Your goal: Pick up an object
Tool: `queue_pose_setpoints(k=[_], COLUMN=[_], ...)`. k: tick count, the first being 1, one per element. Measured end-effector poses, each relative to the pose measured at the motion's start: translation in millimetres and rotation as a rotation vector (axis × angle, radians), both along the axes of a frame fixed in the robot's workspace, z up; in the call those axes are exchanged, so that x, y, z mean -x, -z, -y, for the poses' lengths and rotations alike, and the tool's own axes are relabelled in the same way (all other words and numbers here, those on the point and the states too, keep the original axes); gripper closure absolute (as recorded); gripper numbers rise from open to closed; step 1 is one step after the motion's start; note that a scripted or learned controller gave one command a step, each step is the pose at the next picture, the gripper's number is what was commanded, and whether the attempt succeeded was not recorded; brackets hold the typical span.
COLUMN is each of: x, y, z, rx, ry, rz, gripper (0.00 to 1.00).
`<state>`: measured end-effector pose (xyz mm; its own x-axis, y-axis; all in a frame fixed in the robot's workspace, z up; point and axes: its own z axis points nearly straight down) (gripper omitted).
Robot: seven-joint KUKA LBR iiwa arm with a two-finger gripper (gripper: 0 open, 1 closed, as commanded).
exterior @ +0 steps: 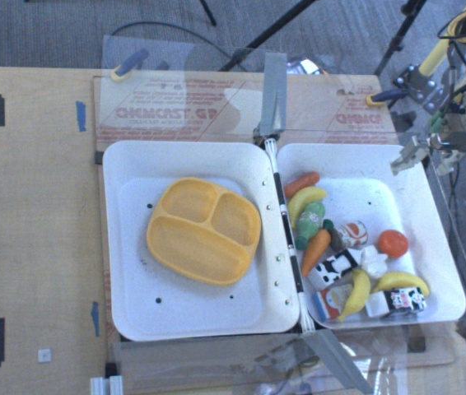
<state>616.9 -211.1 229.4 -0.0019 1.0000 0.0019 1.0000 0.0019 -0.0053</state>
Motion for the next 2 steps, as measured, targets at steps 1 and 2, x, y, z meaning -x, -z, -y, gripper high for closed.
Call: queue_pose_setpoints(k=[1, 2], x=[59.1, 113.4], y=[119.4, 143.8], z=[-37.3, -27.7], rx=[0.000, 0.002], ry=[0.042, 0.058], rz=[0.000, 0.009], gripper=[0.00, 0.00])
